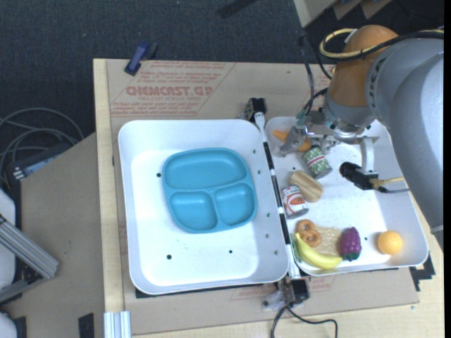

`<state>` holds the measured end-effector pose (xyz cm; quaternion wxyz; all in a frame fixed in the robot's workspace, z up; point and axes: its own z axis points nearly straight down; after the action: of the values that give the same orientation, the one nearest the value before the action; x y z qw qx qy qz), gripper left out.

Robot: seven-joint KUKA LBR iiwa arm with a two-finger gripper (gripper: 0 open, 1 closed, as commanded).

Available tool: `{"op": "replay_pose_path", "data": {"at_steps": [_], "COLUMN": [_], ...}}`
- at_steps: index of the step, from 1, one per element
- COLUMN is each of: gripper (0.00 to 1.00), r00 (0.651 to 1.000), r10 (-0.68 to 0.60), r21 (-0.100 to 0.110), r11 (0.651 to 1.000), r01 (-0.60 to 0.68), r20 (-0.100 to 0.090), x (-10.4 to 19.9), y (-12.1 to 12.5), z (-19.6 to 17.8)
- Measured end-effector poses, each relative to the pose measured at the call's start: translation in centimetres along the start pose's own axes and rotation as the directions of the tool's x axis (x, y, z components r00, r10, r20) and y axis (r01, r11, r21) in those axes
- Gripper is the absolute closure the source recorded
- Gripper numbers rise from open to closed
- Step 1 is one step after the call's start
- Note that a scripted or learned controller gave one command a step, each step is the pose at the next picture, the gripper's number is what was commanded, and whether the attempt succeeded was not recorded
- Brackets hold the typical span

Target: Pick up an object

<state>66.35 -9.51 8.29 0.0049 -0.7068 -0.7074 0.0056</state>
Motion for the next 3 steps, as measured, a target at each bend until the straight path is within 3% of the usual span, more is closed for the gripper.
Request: {"op": "replay_pose_path", "data": {"at_steps": [1, 2, 3], "gripper": [0.00, 1.00, 1.00], "r00": [1.000, 1.000, 1.000], "r10": [0.002, 0.001, 0.002], "r21": [-0.013, -0.018, -0.015], "r11": [1.000, 1.000, 1.000], "r01": [-0.002, -0.001, -0.002], "r20": [-0.001, 0.000, 0.000], "x": [-0.6, -0.5, -5.0], "y": [-4.6, -4.4, -7.3], "z": [-0.1, -1.2, -0.1]}}
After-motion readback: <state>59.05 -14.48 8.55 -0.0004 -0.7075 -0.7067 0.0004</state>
